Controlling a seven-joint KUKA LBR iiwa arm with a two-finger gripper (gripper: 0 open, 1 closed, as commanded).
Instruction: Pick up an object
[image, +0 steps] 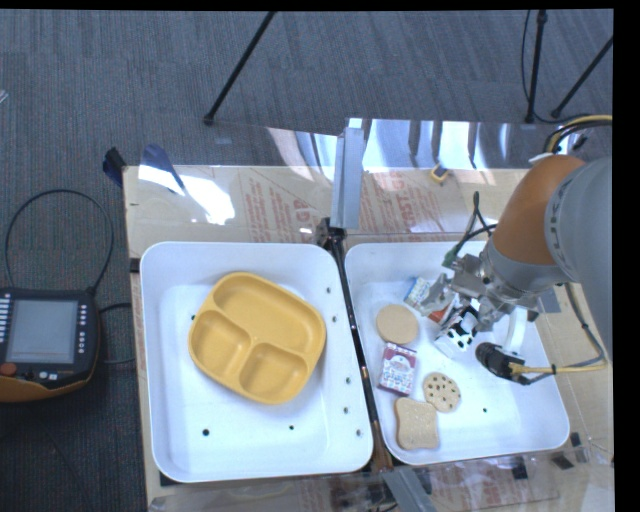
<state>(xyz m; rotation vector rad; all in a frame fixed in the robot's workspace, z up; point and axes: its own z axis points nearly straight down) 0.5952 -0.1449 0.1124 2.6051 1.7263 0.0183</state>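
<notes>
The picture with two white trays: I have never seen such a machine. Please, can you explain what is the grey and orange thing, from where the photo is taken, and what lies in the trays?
The grey and orange thing is a robot arm. It reaches in from the right, and at its end is a gripper, a kind of two-finger hand for picking things up. One camera looks down on the bench from above, at a slant.

The left bin holds a yellow plate with three compartments. The right bin holds small toy foods: a round tan biscuit, a small red box, a chocolate chip cookie and a slice of bread. A few more small items lie under the gripper, too cluttered to name.

The gripper is low over those items. I cannot tell whether it holds anything.
</notes>
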